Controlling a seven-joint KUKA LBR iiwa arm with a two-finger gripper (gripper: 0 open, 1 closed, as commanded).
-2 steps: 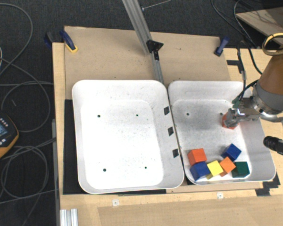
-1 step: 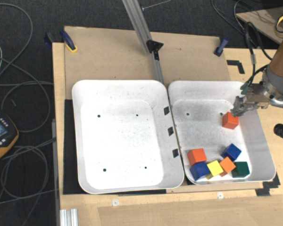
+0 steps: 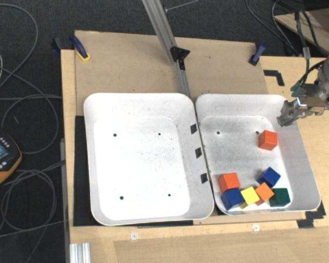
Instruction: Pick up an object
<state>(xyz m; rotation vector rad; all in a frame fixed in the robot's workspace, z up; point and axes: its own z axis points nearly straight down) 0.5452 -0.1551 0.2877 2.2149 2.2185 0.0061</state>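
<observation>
Gripper (image 3: 289,115) hangs over the right bin's (image 3: 296,147) far right rim, nothing between its fingers.

The arm reaches in from the right, and whether the fingers are open or closed, I cannot tell from here. Just below and left of the gripper, a lone orange cube (image 3: 267,139) sits apart on the bin floor. Down in the near right corner there's a cluster: orange block (image 3: 228,181), blue block (image 3: 232,198), yellow cube (image 3: 250,195), small orange cube (image 3: 264,191), blue cube (image 3: 270,176), green cube (image 3: 281,196), packed close together. The left bin (image 3: 98,147) lies beside it, their rims touching in the middle.
</observation>
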